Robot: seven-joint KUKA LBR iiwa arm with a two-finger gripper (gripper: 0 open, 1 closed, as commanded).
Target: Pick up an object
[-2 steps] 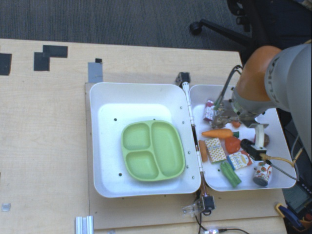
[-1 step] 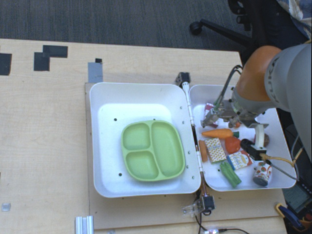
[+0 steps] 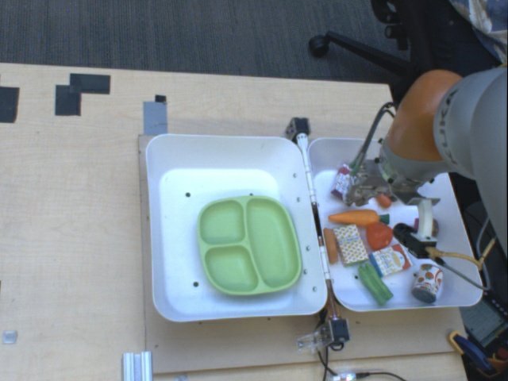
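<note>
Camera view: gripper [image 3: 371, 190] near right white bin's [image 3: 452, 205] upper edge, crowded items below; finger state cannot be told; orange carrot-shaped toy [image 3: 354, 217] lies horizontally, tip left.

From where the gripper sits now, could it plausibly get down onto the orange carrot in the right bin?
Probably yes. The gripper hangs just above the carrot in the right bin, and nothing lies on top of it. A red piece and a patterned packet crowd its near side, which could hamper the fingers.
</note>
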